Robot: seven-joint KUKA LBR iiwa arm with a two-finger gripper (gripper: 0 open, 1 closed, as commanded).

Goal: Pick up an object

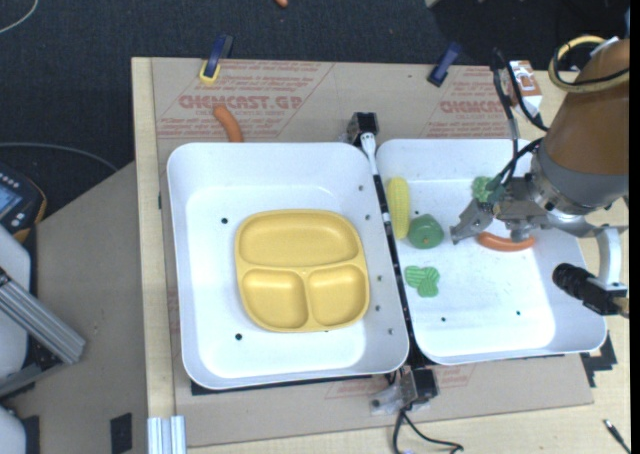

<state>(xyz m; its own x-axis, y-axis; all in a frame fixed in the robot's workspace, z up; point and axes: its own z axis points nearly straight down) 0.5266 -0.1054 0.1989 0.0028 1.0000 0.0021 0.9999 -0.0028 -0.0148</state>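
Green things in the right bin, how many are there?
3. A round one sits beside the corn. A leafy one lies below it, nearer the bin's front. Another peeks out by the gripper. The arm could hide more.

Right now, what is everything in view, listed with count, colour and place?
Bins: two, white, side by side on the bench.
Divided plate: one, yellow, in the left bin.
Corn cob: one, yellow, right bin, by its left wall.
Round green item: one, right bin, beside the corn.
Leafy green item: one, right bin, nearer the front.
Orange sausage: one, on the board behind the left bin.
Gripper: one, grey, over the right bin; an orange piece lies under it.
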